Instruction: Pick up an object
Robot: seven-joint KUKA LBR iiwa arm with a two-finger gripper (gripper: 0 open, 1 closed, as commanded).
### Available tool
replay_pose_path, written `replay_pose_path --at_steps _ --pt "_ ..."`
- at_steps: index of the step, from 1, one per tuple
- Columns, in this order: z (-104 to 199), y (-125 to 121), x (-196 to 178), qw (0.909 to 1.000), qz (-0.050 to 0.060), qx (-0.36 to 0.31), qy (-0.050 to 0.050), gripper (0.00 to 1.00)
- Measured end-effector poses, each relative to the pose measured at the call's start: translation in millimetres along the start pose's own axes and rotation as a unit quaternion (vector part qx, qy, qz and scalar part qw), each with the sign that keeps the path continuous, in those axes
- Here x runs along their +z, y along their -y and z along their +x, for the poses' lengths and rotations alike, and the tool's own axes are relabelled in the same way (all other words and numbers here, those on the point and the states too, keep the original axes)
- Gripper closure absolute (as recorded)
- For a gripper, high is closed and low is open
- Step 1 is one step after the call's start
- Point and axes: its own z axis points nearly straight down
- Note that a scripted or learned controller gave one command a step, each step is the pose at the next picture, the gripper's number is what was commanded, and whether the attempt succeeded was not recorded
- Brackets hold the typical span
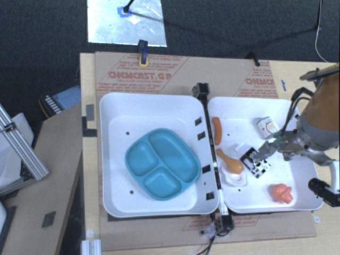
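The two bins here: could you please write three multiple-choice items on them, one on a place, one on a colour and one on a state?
1. Where does the divided tray lie?
A. In the left bin
B. In the right bin
C. On the cardboard behind the bins

2. What colour is the tray?
A. Red
B. Blue
C. Yellow

3. How does the gripper stand?
A. Raised over the left bin
B. Low in the right bin, beside the tan piece
C. Out over the floor

Answers:
1. A, the tray rests on that bin's floor, left of the divider.
2. B, all three of its compartments are light blue.
3. B, its black tip sits just right of the tan piece, with the sausage farther back and the pink toy nearer the front.
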Motion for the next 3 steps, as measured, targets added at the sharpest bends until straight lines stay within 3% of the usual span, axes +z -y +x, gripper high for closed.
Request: replay_pose_path --at_steps 1,3 --pt "0.1 -2.4 -4.3 1.0 -0.005 -0.001 0.001 0.0" --pt "1.4 4.9 118.4 1.0 -0.002 0.0 0.0 0.0"
